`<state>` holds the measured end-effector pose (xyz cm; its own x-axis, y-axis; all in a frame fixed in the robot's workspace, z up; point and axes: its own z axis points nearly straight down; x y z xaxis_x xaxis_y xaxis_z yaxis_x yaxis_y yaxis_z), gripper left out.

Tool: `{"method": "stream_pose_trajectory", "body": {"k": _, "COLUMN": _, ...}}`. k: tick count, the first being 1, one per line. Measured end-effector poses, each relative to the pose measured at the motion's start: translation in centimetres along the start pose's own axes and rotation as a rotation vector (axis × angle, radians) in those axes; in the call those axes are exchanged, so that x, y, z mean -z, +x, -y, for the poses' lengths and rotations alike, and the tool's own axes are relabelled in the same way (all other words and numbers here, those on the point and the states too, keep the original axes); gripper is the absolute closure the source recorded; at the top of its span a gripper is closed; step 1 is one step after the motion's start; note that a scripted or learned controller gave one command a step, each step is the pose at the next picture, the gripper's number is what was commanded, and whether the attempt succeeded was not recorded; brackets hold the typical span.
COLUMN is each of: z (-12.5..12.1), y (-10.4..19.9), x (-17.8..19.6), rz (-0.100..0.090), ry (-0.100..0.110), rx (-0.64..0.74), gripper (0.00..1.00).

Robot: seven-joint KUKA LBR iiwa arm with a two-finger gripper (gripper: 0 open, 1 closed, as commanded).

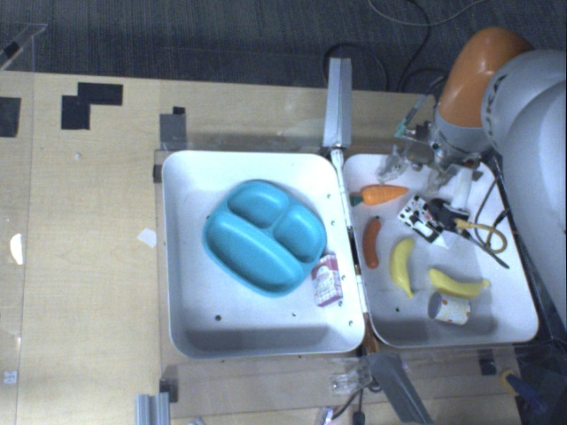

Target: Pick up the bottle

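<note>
The tool (415, 159) is hanging over the far edge of the right bin (523, 312), just above the carrot (384, 196); its state I cannot tell. The bottle (327, 279) is lying in the left bin (190, 237), touching the blue plate (264, 235).

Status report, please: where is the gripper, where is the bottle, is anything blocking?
Gripper over right bin's far edge, above carrot. Bottle lying in left bin, against blue plate. Not grasped yet.
</note>
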<state>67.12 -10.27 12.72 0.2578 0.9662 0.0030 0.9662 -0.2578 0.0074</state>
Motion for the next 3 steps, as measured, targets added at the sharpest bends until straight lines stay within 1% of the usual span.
{"method": "stream_pose_trajectory", "body": {"k": 1, "z": 2.8, "y": -5.7, "x": -3.8, "rz": 0.002, "ry": -0.003, "rx": -0.063, "gripper": 0.0}}
{"method": "stream_pose_trajectory", "body": {"k": 2, "z": -1.6, "y": -5.8, "x": 0.2, "rz": 0.002, "ry": -0.002, "rx": -0.017, "gripper": 0.0}}
{"method": "stream_pose_trajectory", "body": {"k": 3, "z": -2.3, "y": -8.9, "x": -2.1, "rz": 0.002, "ry": 0.0, "rx": -0.157, "gripper": 0.0}}
